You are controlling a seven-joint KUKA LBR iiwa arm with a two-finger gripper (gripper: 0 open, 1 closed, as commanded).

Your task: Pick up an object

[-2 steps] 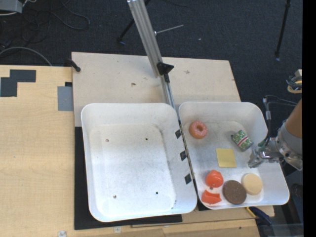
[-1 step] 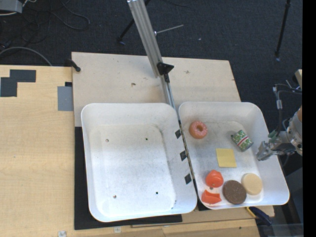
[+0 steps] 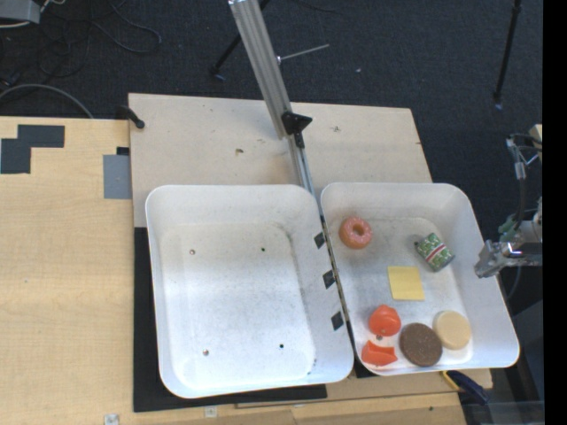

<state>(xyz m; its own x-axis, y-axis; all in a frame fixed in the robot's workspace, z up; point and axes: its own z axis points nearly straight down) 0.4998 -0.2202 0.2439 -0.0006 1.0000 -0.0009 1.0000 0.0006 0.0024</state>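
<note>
Although the task names no particular object, every candidate lies in one place, so the layout is read from left to right. The left shallow white plastic bin point(image 3: 177, 264) carries nothing to pick, only dark specks on its floor. The right shallow white plastic bin point(image 3: 474, 215) holds the objects: a pink-orange ring-shaped doughnut toy point(image 3: 356, 233) near the divider; a red-orange rounded toy point(image 3: 384, 320) with a small red-orange wedge-shaped piece point(image 3: 378, 354) just beside it at the near rim; a flat yellow square slice point(image 3: 406, 283) in the middle; a dark brown round disc point(image 3: 421, 344) that appears to touch a pale cream round disc point(image 3: 453, 329); and a green-and-white patterned crumpled wrapper point(image 3: 434, 251) towards the far right. At the right edge, outside the bin wall, a grey metal gripper point(image 3: 500, 257) sits near the rim; whether it is released or clenched cannot be told. Risks, as judged from this arrangement: the two discs and the red-orange pair lie so close that a descent could strike a neighbour or grasp between them; the yellow slice lies flat and probably offers little to pinch; objects near the rim could bring the gripper against the bin wall.
</note>
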